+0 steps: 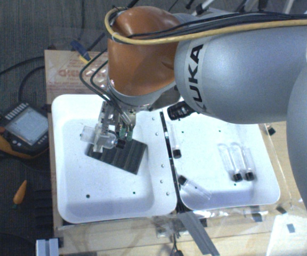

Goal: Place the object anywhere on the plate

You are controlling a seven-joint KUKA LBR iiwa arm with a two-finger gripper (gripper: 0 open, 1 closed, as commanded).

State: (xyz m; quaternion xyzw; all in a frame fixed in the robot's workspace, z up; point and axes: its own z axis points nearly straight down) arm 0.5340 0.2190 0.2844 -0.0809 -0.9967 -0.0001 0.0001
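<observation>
We see the two-finger gripper (pixel 111 135) closed on a clear plastic tube (pixel 97 136), low over the dark ribbed rectangular plate (pixel 122 154) in the left white bin (pixel 68 196); we judge only release remains

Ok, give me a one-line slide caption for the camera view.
KUKA arm's gripper hovers with a clear vial over the black ribbed plate in the left bin.

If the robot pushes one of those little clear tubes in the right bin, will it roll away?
Probably. The clear tubes look round and lie flat on the smooth floor of the right bin, so a sideways push would likely roll them. They look small and light. Their black caps may slow the rolling a little.
</observation>
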